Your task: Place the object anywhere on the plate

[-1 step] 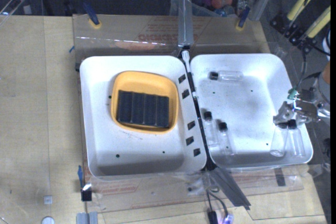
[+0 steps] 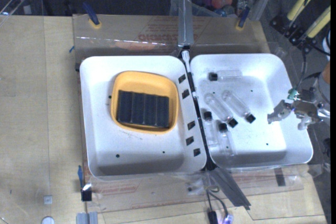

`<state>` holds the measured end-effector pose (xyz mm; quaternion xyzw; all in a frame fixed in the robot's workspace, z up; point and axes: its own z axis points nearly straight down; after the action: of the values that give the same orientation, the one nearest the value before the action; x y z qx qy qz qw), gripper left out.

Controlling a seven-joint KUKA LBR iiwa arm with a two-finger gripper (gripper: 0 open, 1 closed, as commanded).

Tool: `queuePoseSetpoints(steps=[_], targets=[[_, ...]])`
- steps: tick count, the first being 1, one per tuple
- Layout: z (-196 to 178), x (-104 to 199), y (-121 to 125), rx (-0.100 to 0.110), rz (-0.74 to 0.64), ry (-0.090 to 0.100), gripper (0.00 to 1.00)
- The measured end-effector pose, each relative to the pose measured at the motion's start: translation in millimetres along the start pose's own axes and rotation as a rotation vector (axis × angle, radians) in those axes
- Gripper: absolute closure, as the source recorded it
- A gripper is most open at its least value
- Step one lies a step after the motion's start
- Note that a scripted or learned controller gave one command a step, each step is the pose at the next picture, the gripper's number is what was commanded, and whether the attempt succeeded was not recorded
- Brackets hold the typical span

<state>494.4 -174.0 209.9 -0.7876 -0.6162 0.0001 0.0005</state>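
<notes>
Vials (image 2: 227, 107) crowd the right bin's (image 2: 273, 149) left half; claw (image 2: 290, 113) at its right rim.

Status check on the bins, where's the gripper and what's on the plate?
Gripper at right bin's right edge, nothing seen in it. Clear vials lying in right bin. Yellow plate in left bin, dark ridged block on it.

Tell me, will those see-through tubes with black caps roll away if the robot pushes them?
Probably, a bit. The clear tubes look round and lie on their sides in the right bin, so a nudge could roll them. They look smooth, so perhaps slippery to pinch. The gripper hangs near the bin's right edge.
</notes>
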Motion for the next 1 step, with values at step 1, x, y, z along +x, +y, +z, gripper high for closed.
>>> queuePoseSetpoints(steps=[1], targets=[[-22.0, 31.5, -23.4, 0.002, -0.284, 0.001, 0.0]])
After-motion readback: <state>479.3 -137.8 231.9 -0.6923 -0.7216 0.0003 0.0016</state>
